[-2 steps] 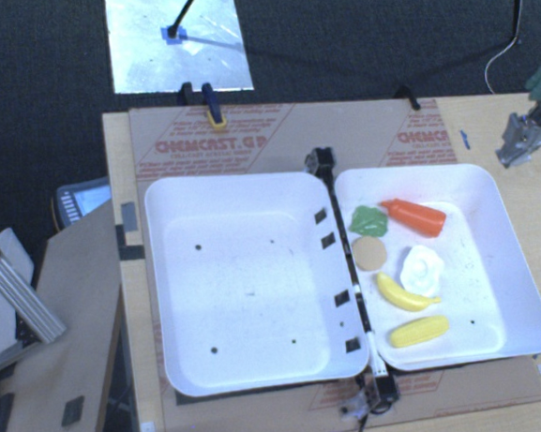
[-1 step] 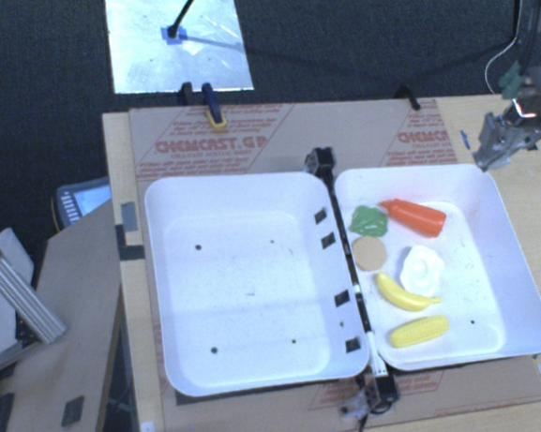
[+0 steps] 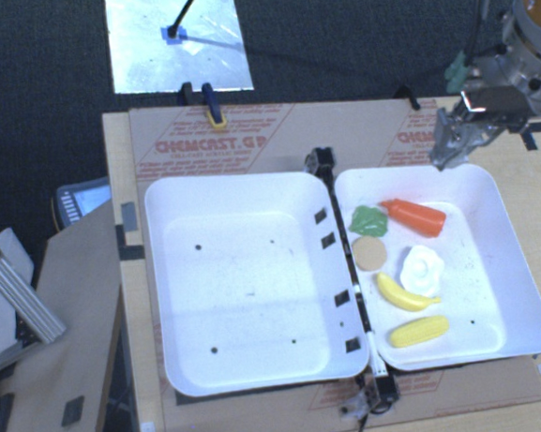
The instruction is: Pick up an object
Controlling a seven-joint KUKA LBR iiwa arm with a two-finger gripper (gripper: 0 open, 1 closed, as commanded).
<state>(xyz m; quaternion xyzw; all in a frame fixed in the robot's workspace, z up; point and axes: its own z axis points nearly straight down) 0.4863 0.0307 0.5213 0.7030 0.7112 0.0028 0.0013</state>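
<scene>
The right bin holds several toy foods: an orange carrot, a green leafy piece, a tan round cookie, a white fried egg, a yellow banana and a yellow corn cob. My gripper hangs above the bin's far right corner, well above and behind the carrot. Nothing shows between its fingers.
The left bin lies beside the right one, joined by a black hinge strip. Both rest on a cardboard sheet. A shiny foil square lies at the back, and a metal rail stands at the left.
</scene>
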